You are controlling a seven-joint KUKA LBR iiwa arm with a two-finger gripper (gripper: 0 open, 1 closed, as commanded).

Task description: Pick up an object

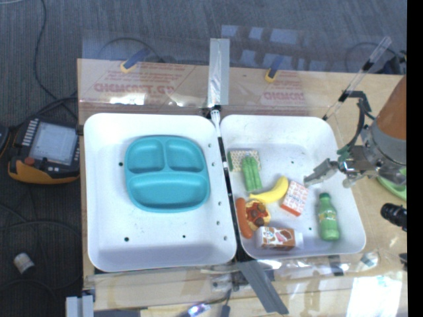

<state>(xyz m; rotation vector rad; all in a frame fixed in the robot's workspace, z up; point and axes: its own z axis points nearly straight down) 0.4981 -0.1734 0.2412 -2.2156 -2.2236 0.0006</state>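
The right bin [310,127] holds several small items. Among them are a yellow banana [273,191], a green ribbed vegetable [252,175], a green bottle [328,217], a small orange-and-white box [295,198], a red and orange toy [252,214], a carton [278,238] by the near wall and a checked pad [242,156]. My gripper [328,179] hangs over the right side of this bin, just above and behind the green bottle. It is open with nothing between its fingers. The arm's wrist hides part of the bin's right rim.
The left bin [106,243] carries a blue divided plate [166,174]. A metal divider [219,71] stands at the back between the bins. Cables and a handheld pendant [46,150] lie on the floor to the left. A green object [394,182] sits beyond the right bin's edge.
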